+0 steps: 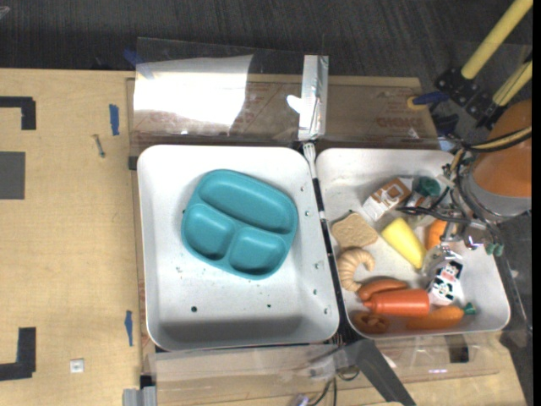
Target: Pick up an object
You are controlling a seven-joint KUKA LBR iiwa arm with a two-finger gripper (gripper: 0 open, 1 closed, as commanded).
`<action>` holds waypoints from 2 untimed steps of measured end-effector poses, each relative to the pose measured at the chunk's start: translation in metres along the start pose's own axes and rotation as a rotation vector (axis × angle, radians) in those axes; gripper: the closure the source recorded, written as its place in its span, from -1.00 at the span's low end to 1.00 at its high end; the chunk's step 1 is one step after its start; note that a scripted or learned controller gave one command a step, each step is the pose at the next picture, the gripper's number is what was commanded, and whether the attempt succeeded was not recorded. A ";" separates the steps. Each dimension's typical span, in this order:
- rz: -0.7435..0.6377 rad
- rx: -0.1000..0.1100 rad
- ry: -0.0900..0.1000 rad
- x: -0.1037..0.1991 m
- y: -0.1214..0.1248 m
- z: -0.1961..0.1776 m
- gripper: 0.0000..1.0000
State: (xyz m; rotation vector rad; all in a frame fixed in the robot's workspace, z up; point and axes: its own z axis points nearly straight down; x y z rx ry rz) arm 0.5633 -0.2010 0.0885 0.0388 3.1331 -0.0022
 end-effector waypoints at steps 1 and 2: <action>-0.002 0.003 -0.014 -0.004 0.001 -0.014 1.00; 0.106 0.001 -0.013 -0.070 0.032 -0.152 1.00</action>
